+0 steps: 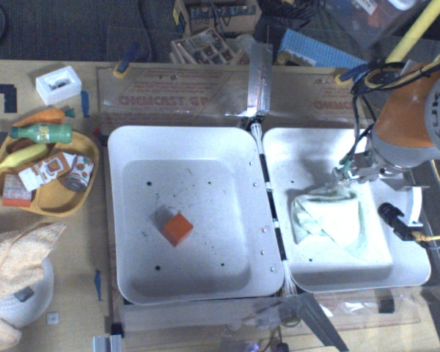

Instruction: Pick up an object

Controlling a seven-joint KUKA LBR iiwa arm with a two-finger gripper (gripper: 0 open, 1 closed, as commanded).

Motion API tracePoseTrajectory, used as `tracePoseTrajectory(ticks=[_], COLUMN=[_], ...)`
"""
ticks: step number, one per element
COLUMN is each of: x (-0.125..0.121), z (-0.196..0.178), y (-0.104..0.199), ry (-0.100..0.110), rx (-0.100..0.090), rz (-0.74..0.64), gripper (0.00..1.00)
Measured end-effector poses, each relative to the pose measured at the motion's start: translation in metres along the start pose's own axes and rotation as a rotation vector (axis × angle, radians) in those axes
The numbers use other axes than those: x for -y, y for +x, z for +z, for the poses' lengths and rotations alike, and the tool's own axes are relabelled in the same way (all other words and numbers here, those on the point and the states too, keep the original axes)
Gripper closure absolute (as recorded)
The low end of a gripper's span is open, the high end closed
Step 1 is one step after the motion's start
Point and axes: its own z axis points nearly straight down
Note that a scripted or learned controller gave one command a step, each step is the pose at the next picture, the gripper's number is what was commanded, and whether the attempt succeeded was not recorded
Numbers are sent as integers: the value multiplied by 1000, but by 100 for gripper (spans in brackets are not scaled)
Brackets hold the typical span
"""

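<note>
Cloth [330,218] is bunched in the right bin [411,270], right under my gripper [346,173], trailing off toward the near side. Can't tell if I'm pinching its far edge. Orange block [178,229] sits way left.

Two white bins sit side by side on the counter [73,314]. Left bin [132,152] holds an orange block [178,229] near its middle, w/ a small grey bit just beside it. Right bin [293,149] holds a crumpled pale cloth [334,218]. The arm comes in from the right; its hand [348,173] is low at the cloth's top edge, touching or nearly so. Can't tell if it's got any fabric. Yellow bowl [40,196] of toy food sits far left.
</note>
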Motion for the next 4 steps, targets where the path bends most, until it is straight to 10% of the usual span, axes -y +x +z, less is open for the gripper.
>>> tracePoseTrajectory(ticks=[2,3,4], x=[-73,-75,-92], z=[23,11,-72], y=[5,5,74], ry=[7,2,14], rx=[1,5,-4], rz=[-149,-151,-309], gripper=[0,100,100])
